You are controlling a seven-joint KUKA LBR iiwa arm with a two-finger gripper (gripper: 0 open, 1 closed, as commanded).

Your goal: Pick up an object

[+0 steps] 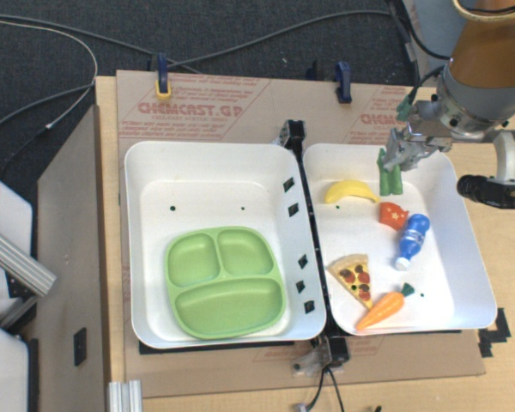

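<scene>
In the right bin (463, 256) lie a yellow banana (350, 192), a small red toy (392, 215), a blue and white bottle (411, 239), a pizza slice (354, 277) and an orange carrot (381, 309). My gripper (391, 178) hangs over the bin's back part, just right of the banana and just above the red toy. Nothing shows in its grasp. The grey arm with its orange band (489, 24) comes in from the upper right.
The left bin (146, 230) holds a green divided plate (226, 281). A black divider with clips (302, 230) runs between the bins. Blue clamps (343, 82) hold the cardboard base at the back. Cables cross the dark floor behind.
</scene>
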